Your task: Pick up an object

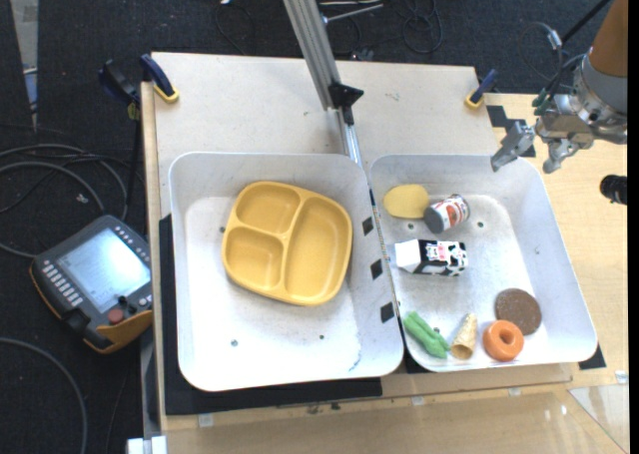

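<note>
Nearest the front of the right bin (559,232), the orange ring (503,339), the brown disc (518,309), the cone (464,334) and the green piece (426,333) lie close together, so a descent there could push one thing against another and take nothing. Further back, the black-and-white carton (431,256) is beside the small can (447,213) and the yellow piece (404,201), and the can may roll away. At the far right corner, the gripper (533,147) hangs with fingers spread and holding nothing, above the bin's rim, which it could strike.
</note>
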You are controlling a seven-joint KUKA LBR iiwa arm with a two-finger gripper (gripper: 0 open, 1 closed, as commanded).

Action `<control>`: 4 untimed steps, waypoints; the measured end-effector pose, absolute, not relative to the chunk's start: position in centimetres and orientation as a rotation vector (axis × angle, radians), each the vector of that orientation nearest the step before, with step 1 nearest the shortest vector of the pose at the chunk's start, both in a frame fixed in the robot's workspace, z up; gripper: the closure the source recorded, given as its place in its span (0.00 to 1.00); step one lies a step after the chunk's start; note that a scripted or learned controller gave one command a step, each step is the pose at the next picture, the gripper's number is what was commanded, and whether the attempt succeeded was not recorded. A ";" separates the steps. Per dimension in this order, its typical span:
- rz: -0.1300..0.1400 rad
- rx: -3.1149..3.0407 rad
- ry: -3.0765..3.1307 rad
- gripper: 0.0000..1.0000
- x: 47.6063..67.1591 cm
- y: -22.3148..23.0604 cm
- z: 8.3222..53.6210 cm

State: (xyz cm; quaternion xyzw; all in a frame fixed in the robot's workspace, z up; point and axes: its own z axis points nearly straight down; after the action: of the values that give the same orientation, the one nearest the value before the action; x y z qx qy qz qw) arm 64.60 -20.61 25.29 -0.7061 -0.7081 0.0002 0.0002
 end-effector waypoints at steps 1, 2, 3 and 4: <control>0.003 -2.218 -2.225 0.00 64.6 -20.6 25.3; 0.004 -2.218 -2.221 0.00 64.3 -20.3 20.9; 0.006 -2.217 -2.218 0.00 64.2 -20.3 14.5; -0.021 -2.234 -2.240 0.00 65.0 -20.3 12.5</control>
State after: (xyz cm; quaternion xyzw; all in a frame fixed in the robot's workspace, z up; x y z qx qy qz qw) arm 65.03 -20.33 12.47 -0.7060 -0.7081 -0.0068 -0.0109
